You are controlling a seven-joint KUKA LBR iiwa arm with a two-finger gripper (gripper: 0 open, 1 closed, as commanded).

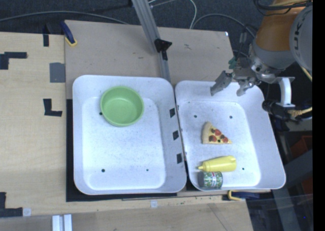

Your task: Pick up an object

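My gripper (231, 87) hangs over the far edge of the right bin (264, 138), its two grey fingers (220, 84) spread open with nothing between them. Below it in that bin lies a toy pizza slice (215, 134), well apart from the fingers. Nearer the front edge a yellow mustard bottle (218, 164) lies on its side, and a small green can (210, 179) rests just in front of it. A green bowl (121, 105) stands in the far part of the left bin (122, 169).
A slanted metal pole (147, 17) crosses the bench behind the bins. Cables (177, 1) loop over the dark floor at the back. A raised divider (174, 133) separates the two bins. The arm's orange band (284, 6) sits at the upper right.
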